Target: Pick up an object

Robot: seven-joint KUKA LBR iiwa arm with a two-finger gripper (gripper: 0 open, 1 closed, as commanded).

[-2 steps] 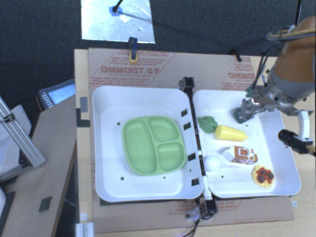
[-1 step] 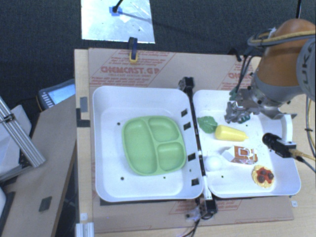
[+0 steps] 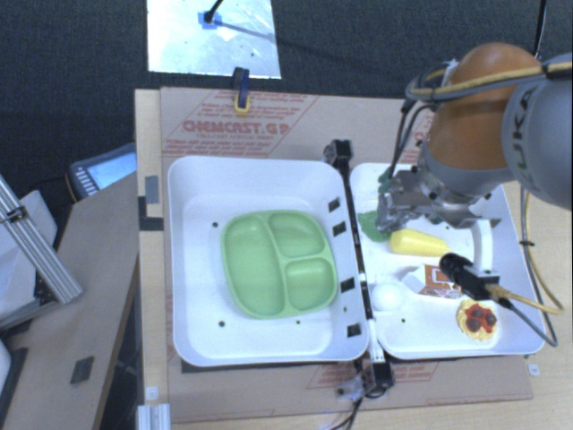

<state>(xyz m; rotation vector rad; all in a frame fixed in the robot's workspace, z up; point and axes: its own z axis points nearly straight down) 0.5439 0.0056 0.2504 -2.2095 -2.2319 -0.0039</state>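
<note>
My gripper (image 3: pixel 391 215) reaches down into the right bin (image 3: pixel 519 330), near its left side, over a green thing (image 3: pixel 370 226) that is partly hidden beneath it. Just to the right of the gripper lies a yellow banana-like object (image 3: pixel 417 242). A white round object (image 3: pixel 388 296) sits near the bin's front left. An orange and white packet (image 3: pixel 436 279) lies in the middle, and a small pizza-like toy (image 3: pixel 476 319) rests at the front right.
The left bin (image 3: pixel 192 330) holds a green divided plate (image 3: pixel 278 262). A black divider with clips (image 3: pixel 349 240) runs between the two bins. The arm's orange band and grey body (image 3: pixel 488 106) hang over the back of the right bin.
</note>
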